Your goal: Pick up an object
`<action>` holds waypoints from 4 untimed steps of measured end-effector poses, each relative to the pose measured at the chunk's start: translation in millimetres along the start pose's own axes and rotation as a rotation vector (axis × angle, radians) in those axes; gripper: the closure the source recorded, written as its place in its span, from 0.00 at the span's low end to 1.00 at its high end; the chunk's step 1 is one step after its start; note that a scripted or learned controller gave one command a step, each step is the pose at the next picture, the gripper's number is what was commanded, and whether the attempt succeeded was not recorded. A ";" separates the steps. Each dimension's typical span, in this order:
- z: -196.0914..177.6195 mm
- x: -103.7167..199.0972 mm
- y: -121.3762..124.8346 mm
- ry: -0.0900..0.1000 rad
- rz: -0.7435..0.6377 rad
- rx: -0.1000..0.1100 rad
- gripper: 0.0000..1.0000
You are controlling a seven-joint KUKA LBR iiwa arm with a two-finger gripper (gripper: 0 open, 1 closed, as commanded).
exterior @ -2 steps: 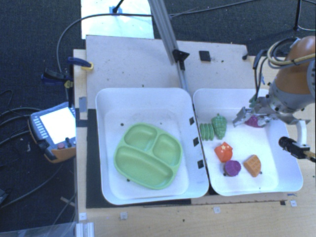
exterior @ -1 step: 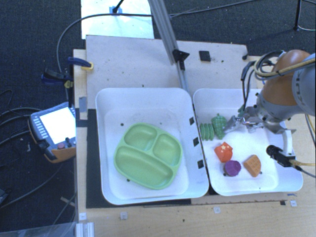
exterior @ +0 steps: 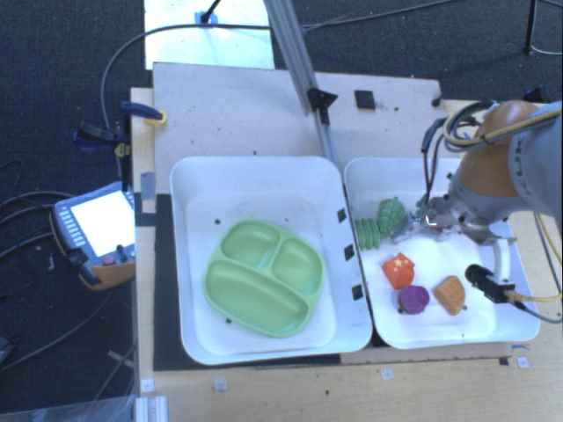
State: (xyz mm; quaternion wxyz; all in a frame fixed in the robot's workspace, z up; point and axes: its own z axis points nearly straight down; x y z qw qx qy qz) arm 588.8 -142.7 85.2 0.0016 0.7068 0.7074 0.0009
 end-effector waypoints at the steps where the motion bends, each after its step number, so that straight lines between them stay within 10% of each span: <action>1: -13.6 -0.3 2.2 -0.001 -0.001 -0.007 1.00; 4: -172.7 -7.6 8.4 -0.001 -0.005 -0.004 1.00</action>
